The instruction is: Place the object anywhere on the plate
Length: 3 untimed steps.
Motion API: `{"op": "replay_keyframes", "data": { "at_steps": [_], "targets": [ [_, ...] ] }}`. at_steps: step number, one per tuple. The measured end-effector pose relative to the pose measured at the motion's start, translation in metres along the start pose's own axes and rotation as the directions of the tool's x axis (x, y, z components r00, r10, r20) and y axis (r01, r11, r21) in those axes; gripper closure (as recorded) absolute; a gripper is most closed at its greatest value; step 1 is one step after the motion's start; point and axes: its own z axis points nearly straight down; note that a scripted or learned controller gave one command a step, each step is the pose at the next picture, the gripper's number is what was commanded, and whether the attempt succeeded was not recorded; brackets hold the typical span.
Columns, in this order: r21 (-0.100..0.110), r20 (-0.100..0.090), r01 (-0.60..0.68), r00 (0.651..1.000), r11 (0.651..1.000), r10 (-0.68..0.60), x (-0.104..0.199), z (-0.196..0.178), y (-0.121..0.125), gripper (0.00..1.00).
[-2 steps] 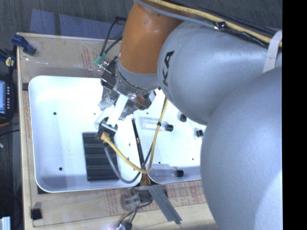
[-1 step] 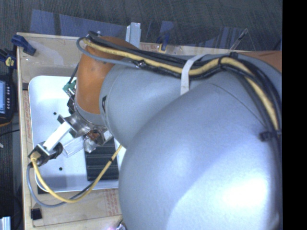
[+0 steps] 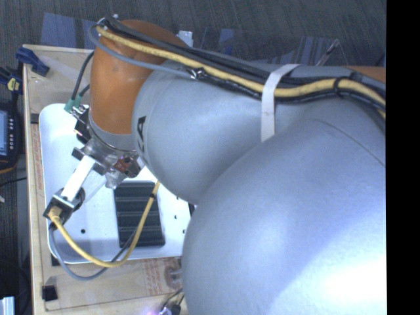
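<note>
My arm's grey links and orange band [image 3: 118, 77] reach across from the right and cover most of both bins. Below the wrist flange [image 3: 111, 156], my gripper [image 3: 139, 215] appears as a dark ribbed block hanging over the floor of the left white bin [image 3: 52, 130]. A white bracket [image 3: 79, 179] with a black tip sticks out to the left of the wrist. A yellow cable [image 3: 98, 261] loops from that tip across the bin's front rim and back up past the gripper.
The wooden bench [image 3: 39, 268] frames the bin on the left and front. A blue clamp [image 3: 29, 58] sits at the bench's far left corner. Dark equipment [image 3: 6, 133] stands off the left edge.
</note>
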Motion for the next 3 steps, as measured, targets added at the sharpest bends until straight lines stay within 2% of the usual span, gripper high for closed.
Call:
{"op": "replay_keyframes", "data": {
  "at_steps": [1,2,3],
  "targets": [
    [0.002,0.0,0.096,0.995,0.995,-0.096,-0.024,-0.018,-0.003,1.0],
    [-0.007,-0.011,-0.217,0.976,0.976,0.217,-0.052,-0.161,0.02,1.0],
    [-0.002,0.003,-0.485,0.875,0.875,0.485,-0.023,0.063,-0.009,1.0]
  ]
}}
